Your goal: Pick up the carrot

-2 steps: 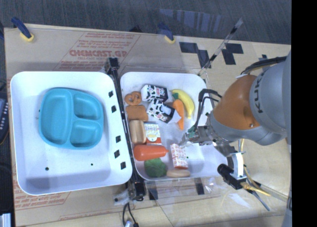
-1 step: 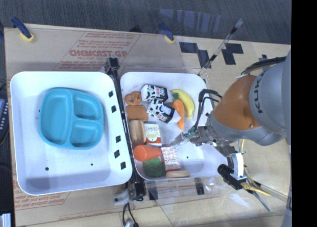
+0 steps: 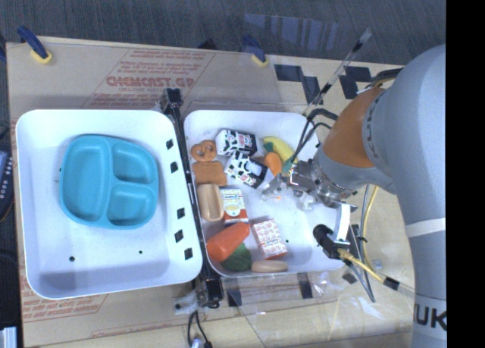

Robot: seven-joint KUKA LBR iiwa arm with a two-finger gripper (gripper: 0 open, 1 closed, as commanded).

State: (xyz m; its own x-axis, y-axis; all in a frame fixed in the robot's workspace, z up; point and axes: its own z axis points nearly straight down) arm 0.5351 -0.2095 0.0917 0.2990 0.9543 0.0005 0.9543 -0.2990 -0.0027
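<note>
Grey arm [image 3: 409,126] hides end effector [image 3: 292,180] state beside carrot [image 3: 273,163]; cardboard [image 3: 151,77] reads "CHEMCAST GP".

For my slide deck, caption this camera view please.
Grey KUKA arm's gripper hovers beside the small orange carrot in the cluttered right white bin; blue divided tray fills the left.

Red print on the cardboard sheet [image 3: 159,73] covering the surface, along its far edge, reads "CHEMCAST GP"; the smaller lines around it are too fine to read. White letters "KU" stand on the arm [image 3: 428,316] at the near right corner.
</note>
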